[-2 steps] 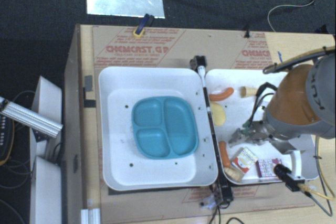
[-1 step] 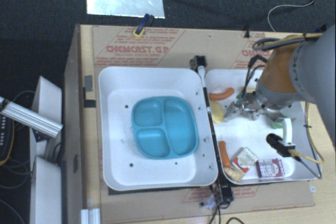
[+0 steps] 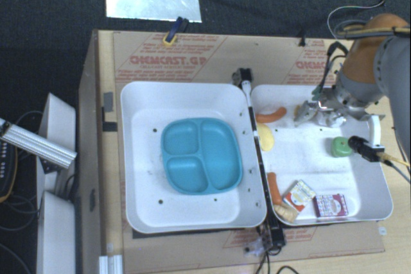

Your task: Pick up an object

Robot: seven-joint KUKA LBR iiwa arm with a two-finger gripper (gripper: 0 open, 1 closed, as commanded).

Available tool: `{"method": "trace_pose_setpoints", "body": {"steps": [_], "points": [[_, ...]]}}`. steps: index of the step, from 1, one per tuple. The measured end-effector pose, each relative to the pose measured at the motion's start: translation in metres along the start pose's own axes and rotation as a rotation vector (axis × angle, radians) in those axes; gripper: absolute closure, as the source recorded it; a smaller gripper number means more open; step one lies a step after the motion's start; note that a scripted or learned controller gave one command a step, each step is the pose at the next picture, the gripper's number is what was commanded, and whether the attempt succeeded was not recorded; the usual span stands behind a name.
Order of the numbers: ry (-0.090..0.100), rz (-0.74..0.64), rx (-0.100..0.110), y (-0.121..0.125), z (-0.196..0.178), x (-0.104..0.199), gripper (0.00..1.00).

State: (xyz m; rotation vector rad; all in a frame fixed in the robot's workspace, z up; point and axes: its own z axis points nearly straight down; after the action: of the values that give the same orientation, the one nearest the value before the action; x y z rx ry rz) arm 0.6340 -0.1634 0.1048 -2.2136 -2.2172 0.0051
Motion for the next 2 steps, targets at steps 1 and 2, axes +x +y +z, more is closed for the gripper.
{"method": "trace_pose_setpoints", "body": {"steps": [1,2], "points": [[-0.006,0.0,-0.011,-0.011,-0.021,-0.044,0.0],[-0.005,-0.001,-0.01,-0.035,-0.001,-0.043,0.0]]}}
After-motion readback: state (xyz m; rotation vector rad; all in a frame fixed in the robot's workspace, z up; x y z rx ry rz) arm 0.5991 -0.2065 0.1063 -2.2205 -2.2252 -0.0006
